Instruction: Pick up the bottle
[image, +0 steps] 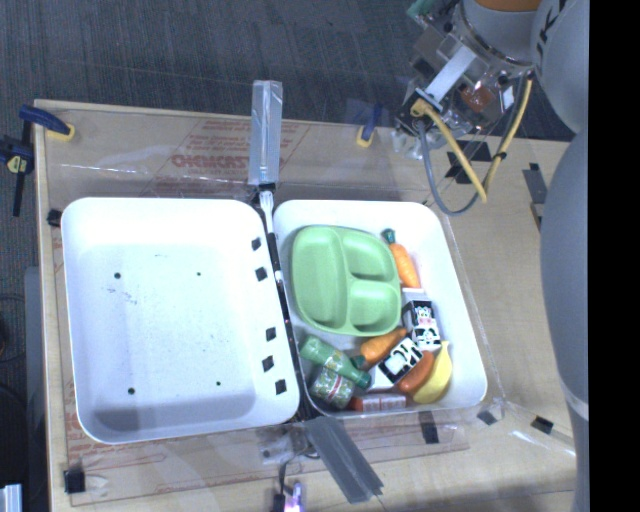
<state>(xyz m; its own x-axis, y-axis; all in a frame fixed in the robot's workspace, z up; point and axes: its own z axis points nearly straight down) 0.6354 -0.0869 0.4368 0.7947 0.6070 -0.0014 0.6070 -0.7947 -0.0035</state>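
Lying near the front of the right bin (455, 270), a green bottle (333, 360) rests on its side just below a green divided plate (345, 278), with carrots (405, 265), a banana (438, 377) and a black-and-white carton (415, 343) crowded to its right. The gripper (440, 110) hangs above the bench beyond that bin's far right corner, well apart from the bottle, trailing yellow cable (470, 165); whether it is parted or closed cannot be told. The left bin (90, 300) sits alongside.

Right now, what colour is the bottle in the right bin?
Green, lying near the bin's front-left corner; the camera view shows the bottle best.
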